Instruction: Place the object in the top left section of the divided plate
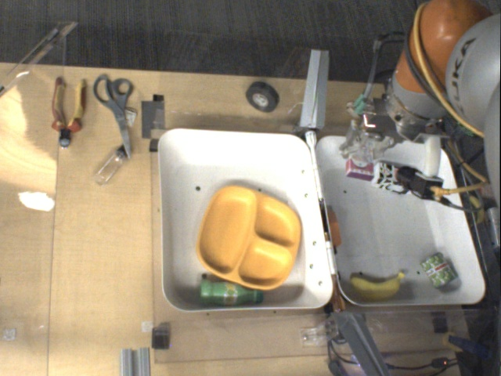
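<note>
A yellow divided plate point(250, 236) lies tilted in the left bin point(180, 210), with two sections at the top and one larger one below. My gripper point(362, 146) hangs over the far left corner of the right bin point(391, 233). Directly under it sits a small purple and white packet point(361, 170), touching or just below the gripper's tip. Beside the packet is a black and white patterned item point(386, 178).
A green can point(229, 291) lies against the plate's near edge. In the right bin a banana point(376, 283) rests at the front and a small green packet point(438, 269) lies at the front right. Scissors point(119, 108), pliers point(66, 108) and a tape roll point(262, 95) sit on the bench.
</note>
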Controlling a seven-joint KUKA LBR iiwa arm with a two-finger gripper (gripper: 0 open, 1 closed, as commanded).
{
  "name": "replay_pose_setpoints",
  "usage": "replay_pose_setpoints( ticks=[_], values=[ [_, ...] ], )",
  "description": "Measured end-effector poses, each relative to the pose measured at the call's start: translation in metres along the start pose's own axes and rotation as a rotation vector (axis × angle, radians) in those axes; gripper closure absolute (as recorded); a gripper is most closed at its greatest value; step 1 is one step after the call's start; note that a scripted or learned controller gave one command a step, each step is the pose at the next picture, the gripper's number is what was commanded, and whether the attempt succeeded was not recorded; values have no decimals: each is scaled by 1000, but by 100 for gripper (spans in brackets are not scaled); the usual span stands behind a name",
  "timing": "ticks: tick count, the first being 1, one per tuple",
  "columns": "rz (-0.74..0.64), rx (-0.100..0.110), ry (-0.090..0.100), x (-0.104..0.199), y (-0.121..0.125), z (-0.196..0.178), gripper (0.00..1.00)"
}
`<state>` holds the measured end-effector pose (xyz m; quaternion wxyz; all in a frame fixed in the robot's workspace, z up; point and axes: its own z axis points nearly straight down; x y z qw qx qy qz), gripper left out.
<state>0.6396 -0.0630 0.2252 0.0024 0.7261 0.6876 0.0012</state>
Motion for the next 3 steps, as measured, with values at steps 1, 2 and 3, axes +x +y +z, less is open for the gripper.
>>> replay_pose_setpoints(
  ticks=[1,2,3],
  values=[
    [-141,1,2,36,-61,27,100],
    [-717,-1,4,146,-106,40,100],
    [-716,-2,4,145,-106,39,0]
  ],
)
